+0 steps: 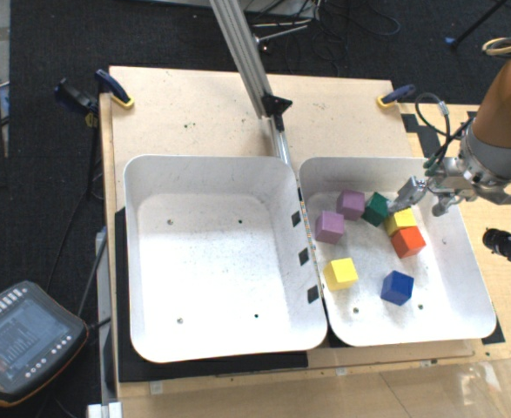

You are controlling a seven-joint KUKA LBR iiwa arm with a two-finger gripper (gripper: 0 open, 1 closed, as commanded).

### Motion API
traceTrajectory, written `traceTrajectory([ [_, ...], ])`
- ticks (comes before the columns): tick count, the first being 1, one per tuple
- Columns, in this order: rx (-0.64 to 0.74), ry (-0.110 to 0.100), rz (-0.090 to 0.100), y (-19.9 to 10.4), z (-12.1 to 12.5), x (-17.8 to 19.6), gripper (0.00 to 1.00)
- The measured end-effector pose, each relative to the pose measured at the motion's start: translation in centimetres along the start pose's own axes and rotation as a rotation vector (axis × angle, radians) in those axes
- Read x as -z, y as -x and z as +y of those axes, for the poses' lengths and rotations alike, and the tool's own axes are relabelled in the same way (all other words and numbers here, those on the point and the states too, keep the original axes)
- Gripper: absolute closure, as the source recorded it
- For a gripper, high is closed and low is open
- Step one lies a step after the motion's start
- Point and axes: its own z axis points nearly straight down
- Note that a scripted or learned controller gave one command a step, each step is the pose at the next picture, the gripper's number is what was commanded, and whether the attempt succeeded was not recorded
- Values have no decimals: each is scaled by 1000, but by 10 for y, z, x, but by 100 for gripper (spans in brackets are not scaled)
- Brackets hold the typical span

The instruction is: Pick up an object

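The right bin [464, 316] holds several small blocks. Two purple cubes [352, 203] [330, 225] lie toward its left side, with a dark green cube [376, 208] beside the upper one. A yellow cube [402, 220] rests against an orange cube [407, 240]. Another yellow cube [341, 273] and a blue cube [397, 286] sit nearer the front. My gripper [404, 197] reaches in from the right and hangs low over the bin, its tip between the green cube and the upper yellow cube. Nothing visibly hangs from it.
The left bin [151, 233] stands beside the right one, sharing a raised middle rim [303, 233]. A slanted metal pole [242, 46] crosses the back of the bench. Clamps sit at the bench's back corners. A teach pendant [20, 342] lies at the lower left.
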Motion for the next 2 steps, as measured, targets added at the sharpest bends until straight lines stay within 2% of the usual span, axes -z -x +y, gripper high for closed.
traceTrajectory([
  [1, 0, 0, 0, 0, 0, 0, 0],
  [2, -2, -4, 0, -1, -5, -44, 0],
])
